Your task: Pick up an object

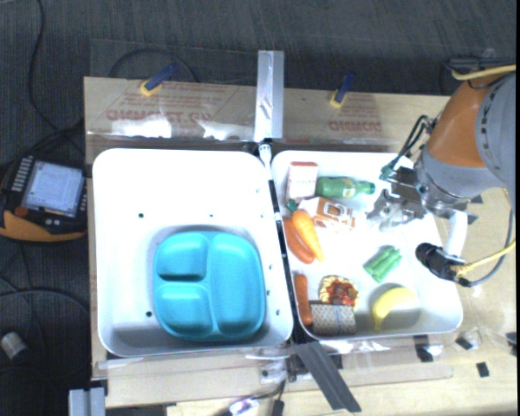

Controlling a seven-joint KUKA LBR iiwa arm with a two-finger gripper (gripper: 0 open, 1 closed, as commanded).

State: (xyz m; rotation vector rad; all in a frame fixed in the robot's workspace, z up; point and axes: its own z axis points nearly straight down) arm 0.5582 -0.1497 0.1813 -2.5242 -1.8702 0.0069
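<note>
The right bin (433,167) holds several items. A white and red carton (302,180) lies at its far left, with a green bottle (345,187) on its side next to it. Below them are an orange and white box (334,216) and an orange vegetable (303,235). A small green piece (382,263) lies mid-bin, and a yellow fruit (393,303) sits near the front. My gripper (392,208) hangs low over the right part of this bin, just right of the bottle and above the green piece. Nothing visibly sits in it.
A blue divided tray (210,284) lies in the left bin (121,189). A red and yellow item (337,290), a brown woven piece (332,319) and a thin orange stick (301,295) crowd the right bin's front left. A handheld device (48,193) sits left of the bench.
</note>
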